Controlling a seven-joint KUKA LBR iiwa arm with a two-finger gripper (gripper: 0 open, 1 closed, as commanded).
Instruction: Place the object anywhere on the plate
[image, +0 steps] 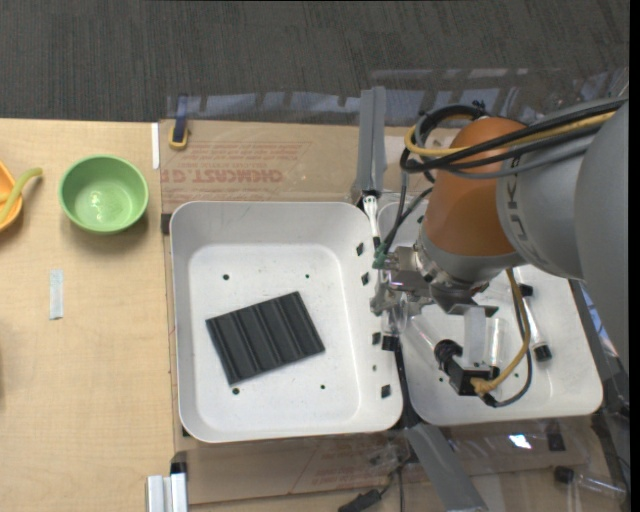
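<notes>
A dark grey ribbed plate (265, 336) lies flat and slightly turned in the left white bin (200, 400), left of the bin's centre. My gripper (398, 300) hangs under the orange wrist band (470, 200) over the left edge of the right white bin (560, 390), close to the wall between the two bins. The arm's body and its cables cover most of the right bin's floor. I see no loose object in the part of that bin that shows, and what is under the gripper is hidden.
A green bowl (104, 195) stands on the wooden bench at the far left, with an orange item (6, 205) at the frame's edge beside it. A small grey strip (56, 295) lies below them. Cardboard (260, 160) lies behind the bins.
</notes>
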